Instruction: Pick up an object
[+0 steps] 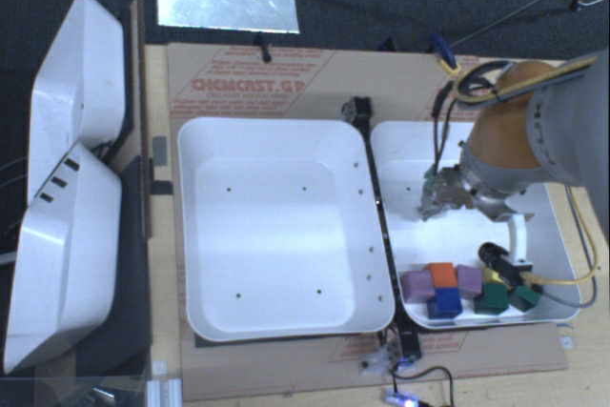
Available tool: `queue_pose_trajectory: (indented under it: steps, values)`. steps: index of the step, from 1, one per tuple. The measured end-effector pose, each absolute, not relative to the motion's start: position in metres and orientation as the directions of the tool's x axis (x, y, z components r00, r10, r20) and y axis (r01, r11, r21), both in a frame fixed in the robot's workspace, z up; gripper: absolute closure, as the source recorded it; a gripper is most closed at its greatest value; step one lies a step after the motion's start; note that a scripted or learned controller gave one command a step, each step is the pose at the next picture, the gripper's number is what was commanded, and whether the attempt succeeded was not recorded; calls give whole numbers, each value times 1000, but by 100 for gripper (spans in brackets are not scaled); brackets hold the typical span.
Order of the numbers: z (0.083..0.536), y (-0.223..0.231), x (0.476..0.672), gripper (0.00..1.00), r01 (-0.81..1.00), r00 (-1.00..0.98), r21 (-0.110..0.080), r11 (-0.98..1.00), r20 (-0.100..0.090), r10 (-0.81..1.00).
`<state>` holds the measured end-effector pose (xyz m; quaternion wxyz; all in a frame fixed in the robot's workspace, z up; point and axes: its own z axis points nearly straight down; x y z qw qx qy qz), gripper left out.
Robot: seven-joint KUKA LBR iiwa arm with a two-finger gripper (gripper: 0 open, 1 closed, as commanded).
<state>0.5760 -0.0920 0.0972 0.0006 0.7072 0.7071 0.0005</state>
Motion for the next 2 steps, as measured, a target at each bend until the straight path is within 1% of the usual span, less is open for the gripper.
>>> queue_pose_trajectory:
  steps: [1, 2]
  values:
    - [155, -88, 569, 100, 1000, -1, 6, 1, 0, 1000]
    - [199, -95, 572, 100, 1000, 0, 4, 0, 0, 1000]
